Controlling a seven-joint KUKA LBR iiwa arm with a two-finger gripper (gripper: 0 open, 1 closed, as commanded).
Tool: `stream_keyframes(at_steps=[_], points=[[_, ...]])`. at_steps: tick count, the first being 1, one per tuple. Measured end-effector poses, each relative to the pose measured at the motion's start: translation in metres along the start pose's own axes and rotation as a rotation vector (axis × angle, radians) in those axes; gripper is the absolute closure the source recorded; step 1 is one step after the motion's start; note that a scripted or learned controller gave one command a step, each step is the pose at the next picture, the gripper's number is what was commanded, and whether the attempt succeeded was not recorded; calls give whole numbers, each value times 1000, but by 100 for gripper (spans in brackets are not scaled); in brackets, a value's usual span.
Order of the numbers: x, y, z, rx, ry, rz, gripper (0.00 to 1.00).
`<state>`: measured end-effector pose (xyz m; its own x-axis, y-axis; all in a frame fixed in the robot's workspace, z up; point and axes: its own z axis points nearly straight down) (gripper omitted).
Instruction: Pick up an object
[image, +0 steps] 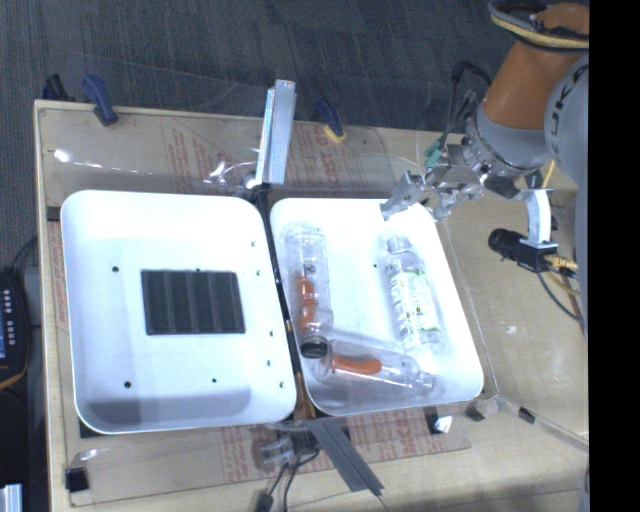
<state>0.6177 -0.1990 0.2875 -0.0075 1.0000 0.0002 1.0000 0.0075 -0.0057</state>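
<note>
One gripper (425, 195) hovers over right bin's (460, 330) far corner — arm slanted.

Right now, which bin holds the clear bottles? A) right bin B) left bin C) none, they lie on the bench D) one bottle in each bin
A: all three clear bottles lie in the right bin; the left bin shows a dark ribbed panel in its floor.

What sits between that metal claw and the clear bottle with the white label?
Only a bare strip of the right bin's white floor lies between the gripper and the labelled bottle, seen from the overhead camera.
</note>
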Motion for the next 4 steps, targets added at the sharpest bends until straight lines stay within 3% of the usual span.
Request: stream_keyframes(at_steps=[1,2,3,4], points=[[-11,-70,64,0,0,-70,0],[-11,-23,140,-1,-1,-94,0],[-11,-28,138,-1,0,148,0],[-5,-58,113,0,2,21,0]])
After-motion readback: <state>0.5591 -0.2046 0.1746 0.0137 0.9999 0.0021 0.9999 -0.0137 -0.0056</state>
